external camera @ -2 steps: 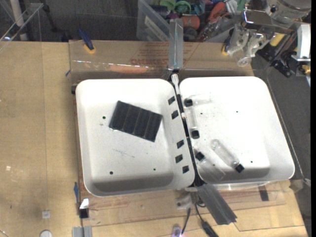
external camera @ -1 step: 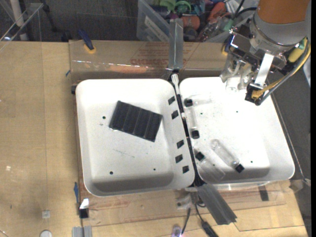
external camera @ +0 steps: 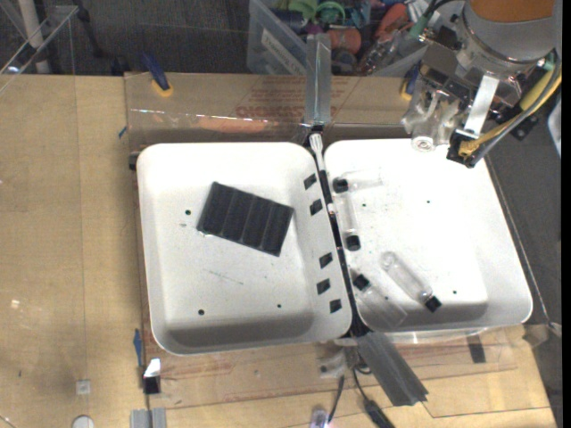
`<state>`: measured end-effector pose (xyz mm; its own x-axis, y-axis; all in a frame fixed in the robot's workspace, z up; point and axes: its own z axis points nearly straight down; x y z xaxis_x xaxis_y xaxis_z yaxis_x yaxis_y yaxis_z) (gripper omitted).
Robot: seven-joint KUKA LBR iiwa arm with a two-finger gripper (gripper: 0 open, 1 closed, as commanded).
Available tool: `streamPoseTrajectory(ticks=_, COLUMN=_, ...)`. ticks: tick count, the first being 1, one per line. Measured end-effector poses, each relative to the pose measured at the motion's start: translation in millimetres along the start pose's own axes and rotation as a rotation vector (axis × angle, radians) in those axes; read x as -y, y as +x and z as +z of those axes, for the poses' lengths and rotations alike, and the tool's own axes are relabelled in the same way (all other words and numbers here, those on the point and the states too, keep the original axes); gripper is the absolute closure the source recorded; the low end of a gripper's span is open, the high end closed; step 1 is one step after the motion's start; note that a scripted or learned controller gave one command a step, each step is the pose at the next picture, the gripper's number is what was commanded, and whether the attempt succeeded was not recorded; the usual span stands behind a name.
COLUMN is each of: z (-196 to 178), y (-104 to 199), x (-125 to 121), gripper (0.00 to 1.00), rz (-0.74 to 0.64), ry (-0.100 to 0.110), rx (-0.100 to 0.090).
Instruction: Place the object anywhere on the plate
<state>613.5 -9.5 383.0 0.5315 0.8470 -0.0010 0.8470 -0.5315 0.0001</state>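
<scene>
Wooden bench, seen from above at a slant, bearing two shallow white bins side by side. Left bin and right bin, meeting along a central divider marked with small black tabs. Grey arm with orange band, entering at upper right. Clear tub of mixed coloured items, behind the bins, beyond the bench's far edge. Dark ribbed plate, a flat rectangle lying slightly skewed in the left bin, nearer the far side, nothing resting on it. Gripper, hanging over the far rim of the right bin, well apart from the plate; open or closed state not discernible, no object seen in it. Clear vial with black cap, lying diagonally on the floor of the right bin toward its near side. Two further clear, black-capped items, faint against the white: one lying along the divider, one near the far left corner of the right bin.
</scene>
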Motion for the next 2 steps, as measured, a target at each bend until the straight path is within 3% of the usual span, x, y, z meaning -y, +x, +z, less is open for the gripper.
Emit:
streamPoseTrajectory(ticks=1, z=-51.6, y=14.0, x=10.0, gripper=1.00, rz=-0.253, ry=-0.001, rx=-0.001)
streamPoseTrajectory(ticks=2, z=-31.7, y=18.3, x=8.5, gripper=1.00, rz=0.278, ry=0.004, rx=0.002)
